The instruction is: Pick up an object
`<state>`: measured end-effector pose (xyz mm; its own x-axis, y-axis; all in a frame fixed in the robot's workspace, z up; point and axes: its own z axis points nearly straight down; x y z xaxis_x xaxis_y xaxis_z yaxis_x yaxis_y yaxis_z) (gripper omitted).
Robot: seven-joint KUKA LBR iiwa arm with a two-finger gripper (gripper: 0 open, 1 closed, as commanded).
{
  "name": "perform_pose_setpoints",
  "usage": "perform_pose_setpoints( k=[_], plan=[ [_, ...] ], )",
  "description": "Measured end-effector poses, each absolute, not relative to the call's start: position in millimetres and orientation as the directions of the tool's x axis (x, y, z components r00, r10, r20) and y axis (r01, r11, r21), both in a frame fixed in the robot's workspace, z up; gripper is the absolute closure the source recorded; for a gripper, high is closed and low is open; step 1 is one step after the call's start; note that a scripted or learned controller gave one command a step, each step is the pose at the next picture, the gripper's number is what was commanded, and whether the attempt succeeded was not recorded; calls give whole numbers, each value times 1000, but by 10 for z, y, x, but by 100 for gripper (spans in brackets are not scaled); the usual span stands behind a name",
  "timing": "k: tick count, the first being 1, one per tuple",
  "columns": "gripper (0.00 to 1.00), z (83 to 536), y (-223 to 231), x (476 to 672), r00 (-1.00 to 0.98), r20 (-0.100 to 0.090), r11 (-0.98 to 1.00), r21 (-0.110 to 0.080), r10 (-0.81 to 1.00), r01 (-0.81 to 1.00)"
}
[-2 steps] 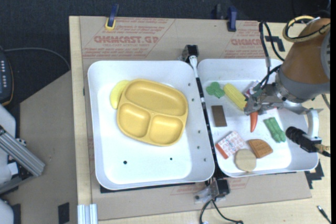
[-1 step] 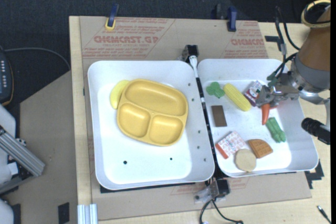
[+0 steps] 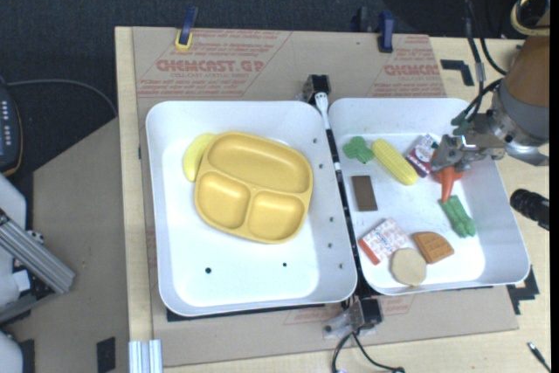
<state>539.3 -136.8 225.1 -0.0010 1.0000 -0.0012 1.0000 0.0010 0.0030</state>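
The gripper (image 3: 456,155) hangs low over the right bin (image 3: 498,262), just above a carrot (image 3: 448,182) (whether anything is clasped, I cannot tell), near a corn cob (image 3: 395,162).

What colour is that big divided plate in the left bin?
Yellow; the divided plate shows clearly in the camera view.

Two white bins (image 3: 175,214), one yellow tray (image 3: 252,185)

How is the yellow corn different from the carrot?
The corn is yellow all over; the carrot is orange with a green top. The corn lies apart from the gripper; the carrot's orange end sits right beneath it. Both are long toy foods in the right bin.
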Motion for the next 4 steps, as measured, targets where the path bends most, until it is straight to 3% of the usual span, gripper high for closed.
perform_pose_setpoints(
  k=[4],
  plan=[
    [100,2139,325,6368,-2,0,2,3,1000,1000]
  ],
)
